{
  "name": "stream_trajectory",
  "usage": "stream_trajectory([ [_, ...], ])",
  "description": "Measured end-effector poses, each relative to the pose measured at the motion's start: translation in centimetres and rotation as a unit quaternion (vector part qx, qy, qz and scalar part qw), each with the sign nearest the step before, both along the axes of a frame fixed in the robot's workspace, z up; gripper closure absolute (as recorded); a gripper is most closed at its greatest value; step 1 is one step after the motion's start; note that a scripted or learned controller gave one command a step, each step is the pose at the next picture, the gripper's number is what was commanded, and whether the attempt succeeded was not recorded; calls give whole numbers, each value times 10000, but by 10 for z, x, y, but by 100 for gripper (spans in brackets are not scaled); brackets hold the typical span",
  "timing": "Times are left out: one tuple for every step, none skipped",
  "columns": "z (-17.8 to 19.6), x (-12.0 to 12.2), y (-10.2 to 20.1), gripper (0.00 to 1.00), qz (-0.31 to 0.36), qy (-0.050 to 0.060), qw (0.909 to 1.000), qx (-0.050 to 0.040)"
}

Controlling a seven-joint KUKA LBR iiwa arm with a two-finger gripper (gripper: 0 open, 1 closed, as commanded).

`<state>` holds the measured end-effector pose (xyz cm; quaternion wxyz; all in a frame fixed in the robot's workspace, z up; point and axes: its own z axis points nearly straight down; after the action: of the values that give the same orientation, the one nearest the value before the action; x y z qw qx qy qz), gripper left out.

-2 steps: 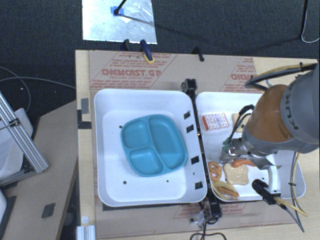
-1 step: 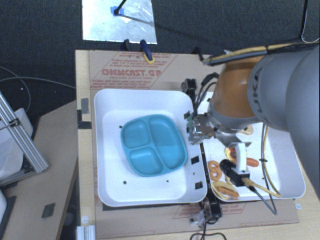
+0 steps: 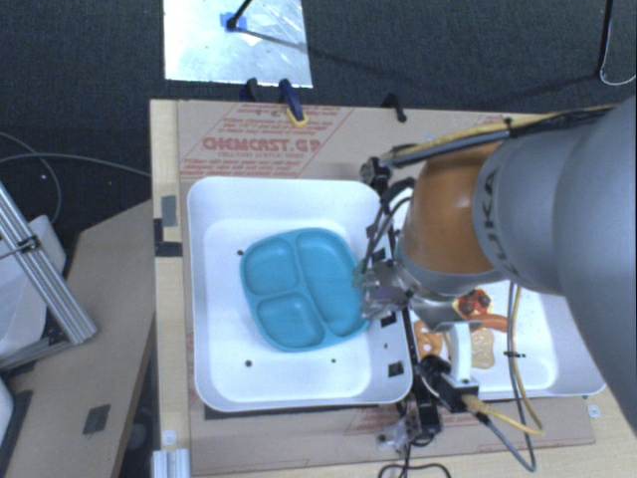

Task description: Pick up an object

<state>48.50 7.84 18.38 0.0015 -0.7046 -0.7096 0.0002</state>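
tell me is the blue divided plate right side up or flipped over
Right side up: the blue divided plate lies in the left bin with its three hollow compartments facing the camera.

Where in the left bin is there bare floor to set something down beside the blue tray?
In the left bin, bare white floor runs along the far wall above the blue divided tray, down the left wall, and along the near wall below it. The right side is crowded: the pincer sits at the tray's right edge, and the arm overhangs the right bin.

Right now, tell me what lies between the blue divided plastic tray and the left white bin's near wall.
Bare white bin floor lies between the blue divided tray and the near wall, as the camera view shows.
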Motion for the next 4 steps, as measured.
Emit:
stream_trajectory([
  [1,40,6,100,-7,-31,10000,-6],
  [11,39,5,100,11,-21,10000,-4],
  [0,0,18,100,-5,4,10000,-4],
  [-73,22,46,100,-4,-24,10000,-14],
])
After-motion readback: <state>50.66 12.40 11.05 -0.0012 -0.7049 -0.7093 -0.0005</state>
